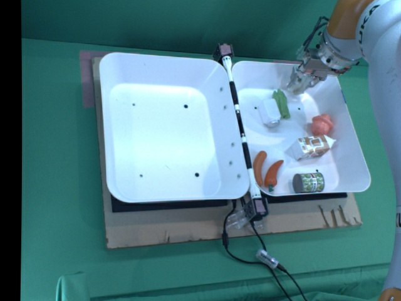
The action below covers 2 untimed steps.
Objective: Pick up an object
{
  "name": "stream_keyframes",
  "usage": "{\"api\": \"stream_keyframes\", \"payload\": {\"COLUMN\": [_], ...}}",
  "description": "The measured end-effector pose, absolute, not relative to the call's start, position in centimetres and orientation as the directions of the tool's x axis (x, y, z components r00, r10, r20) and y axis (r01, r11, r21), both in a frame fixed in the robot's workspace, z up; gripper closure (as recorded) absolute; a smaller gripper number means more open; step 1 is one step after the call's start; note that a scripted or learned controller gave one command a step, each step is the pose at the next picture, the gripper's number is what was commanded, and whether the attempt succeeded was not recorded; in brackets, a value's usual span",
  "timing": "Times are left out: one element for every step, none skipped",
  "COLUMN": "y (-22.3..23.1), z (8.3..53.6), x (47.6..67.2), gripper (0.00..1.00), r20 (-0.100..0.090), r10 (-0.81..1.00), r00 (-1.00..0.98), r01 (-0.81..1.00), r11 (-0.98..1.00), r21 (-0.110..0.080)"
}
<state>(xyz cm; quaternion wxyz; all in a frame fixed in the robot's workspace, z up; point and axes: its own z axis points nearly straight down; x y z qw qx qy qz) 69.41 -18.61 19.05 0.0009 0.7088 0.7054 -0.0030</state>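
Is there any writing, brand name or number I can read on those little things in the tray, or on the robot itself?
Nothing can be read at this size.
Small can: a green patterned label, print too blurred to read.
Carton: an orange and white printed face, too small to read.
White packet: no text can be made out.
Arm: a dark mark on the grey casing near the orange band, not readable.

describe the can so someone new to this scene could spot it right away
Look in the right-hand white bin. Go to its near edge, at the front right corner. The can lies there on its side, a dark cylinder with a green label, beside an orange pepper.
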Motion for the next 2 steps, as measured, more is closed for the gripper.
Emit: {"api": "stream_keyframes", "payload": {"y": [-18.8,-19.0], "z": [33.2,20.1], "x": [70.2,70.0], "gripper": [1.0,1.0], "r20": [-0.004,-0.004], "r10": [1.0,1.0], "r00": [0.004,0.005], "r01": [1.0,1.0], "r11": [-0.004,-0.005], "r21": [0.003,-0.007]}}
